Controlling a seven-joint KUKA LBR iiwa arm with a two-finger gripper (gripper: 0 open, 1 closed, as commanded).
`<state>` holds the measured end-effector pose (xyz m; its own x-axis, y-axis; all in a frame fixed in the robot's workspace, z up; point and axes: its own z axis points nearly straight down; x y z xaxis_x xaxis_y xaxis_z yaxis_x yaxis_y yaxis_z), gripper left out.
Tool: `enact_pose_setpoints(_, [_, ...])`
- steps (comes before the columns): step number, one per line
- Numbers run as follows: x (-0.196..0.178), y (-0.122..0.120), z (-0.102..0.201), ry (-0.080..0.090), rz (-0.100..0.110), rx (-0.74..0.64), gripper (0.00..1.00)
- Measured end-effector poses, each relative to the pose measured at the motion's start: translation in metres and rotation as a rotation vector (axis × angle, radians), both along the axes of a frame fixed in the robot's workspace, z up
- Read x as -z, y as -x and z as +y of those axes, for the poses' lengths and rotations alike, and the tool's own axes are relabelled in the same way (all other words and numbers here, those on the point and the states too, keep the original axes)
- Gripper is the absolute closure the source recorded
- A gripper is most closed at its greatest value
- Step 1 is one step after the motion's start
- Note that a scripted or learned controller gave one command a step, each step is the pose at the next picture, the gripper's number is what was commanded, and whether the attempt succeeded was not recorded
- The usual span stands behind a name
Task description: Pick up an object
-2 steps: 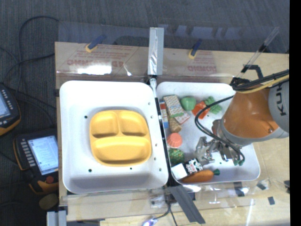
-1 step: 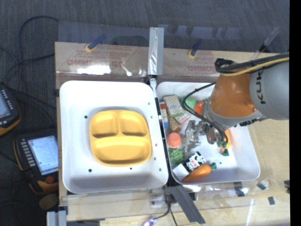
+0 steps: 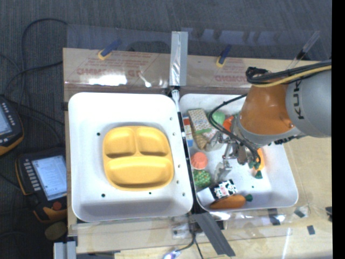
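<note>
My gripper (image 3: 233, 155) hangs low inside the right bin (image 3: 280, 190), near its middle, under the orange wrist band. Around it lie several small items: a greenish snack packet (image 3: 198, 126) to its upper left, a pink round piece (image 3: 199, 159) and a green pea cluster (image 3: 201, 177) to its left, a black-and-white patterned block (image 3: 224, 189) and a carrot (image 3: 229, 201) just in front of it, and a small orange carrot (image 3: 259, 162) to its right. A green ball (image 3: 218, 116) and a red piece (image 3: 228, 123) sit behind it, partly hidden by the arm.
The left bin (image 3: 86, 193) holds a yellow divided plate (image 3: 138, 156). A raised divider wall (image 3: 183, 161) separates the two bins. The arm's body covers the right bin's back right part. Cables and a handheld screen (image 3: 46, 174) lie left of the bench.
</note>
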<state>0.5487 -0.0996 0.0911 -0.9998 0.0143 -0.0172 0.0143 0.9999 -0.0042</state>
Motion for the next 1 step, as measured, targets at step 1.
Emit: enact_pose_setpoints(1, [0.0015,-0.0982,-0.0080,0.003,0.004,-0.463,0.00])
